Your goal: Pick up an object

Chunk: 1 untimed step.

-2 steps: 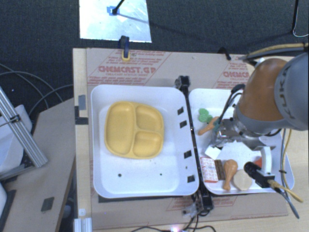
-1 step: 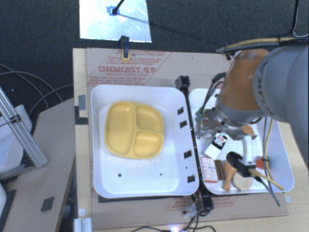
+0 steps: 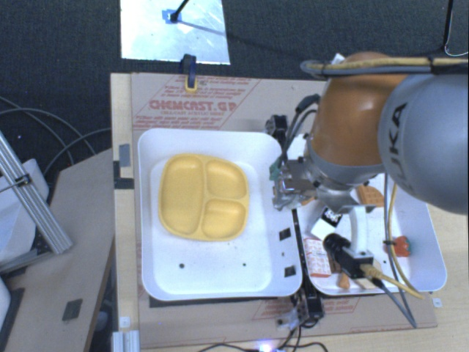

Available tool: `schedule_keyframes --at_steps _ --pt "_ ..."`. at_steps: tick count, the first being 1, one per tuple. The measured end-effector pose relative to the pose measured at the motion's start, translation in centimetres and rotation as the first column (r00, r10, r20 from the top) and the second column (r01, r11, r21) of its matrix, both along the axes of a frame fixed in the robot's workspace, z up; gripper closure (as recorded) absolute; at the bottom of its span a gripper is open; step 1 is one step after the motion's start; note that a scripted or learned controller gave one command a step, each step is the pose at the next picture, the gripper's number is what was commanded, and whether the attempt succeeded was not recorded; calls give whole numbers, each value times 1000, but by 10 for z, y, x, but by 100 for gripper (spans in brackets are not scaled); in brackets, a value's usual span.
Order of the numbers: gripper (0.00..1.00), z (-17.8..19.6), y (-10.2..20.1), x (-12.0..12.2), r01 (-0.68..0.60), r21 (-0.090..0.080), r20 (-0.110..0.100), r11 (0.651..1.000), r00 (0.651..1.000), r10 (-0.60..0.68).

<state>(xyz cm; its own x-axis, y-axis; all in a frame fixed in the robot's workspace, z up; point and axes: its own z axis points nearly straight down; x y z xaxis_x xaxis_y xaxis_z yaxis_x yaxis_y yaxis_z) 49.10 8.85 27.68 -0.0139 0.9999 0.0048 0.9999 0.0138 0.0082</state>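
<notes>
My gripper (image 3: 287, 189) hangs over the divider between the two white bins, under the big grey arm with its orange band (image 3: 352, 116). A yellow divided plate (image 3: 204, 196) lies in the left bin (image 3: 212, 281), just left of the gripper. In the right bin (image 3: 429, 266) I see a red-and-white packet (image 3: 316, 259), a small orange object (image 3: 400, 246), a brownish-orange item (image 3: 371, 195) and a small brown piece (image 3: 343, 279). The arm hides most of the right bin. Nothing can be seen held by the gripper.
Both bins rest on a cardboard sheet (image 3: 198, 105) on the bench. A blue-and-yellow clamp (image 3: 190, 74) sits at its far edge. A shiny metal plate (image 3: 174, 20) lies beyond, and an aluminium frame (image 3: 29, 196) stands at the left.
</notes>
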Motion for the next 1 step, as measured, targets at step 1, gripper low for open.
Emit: schedule_keyframes --at_steps 1 --pt "100 65 76 -4 1 1 0 1000 1000 -1"
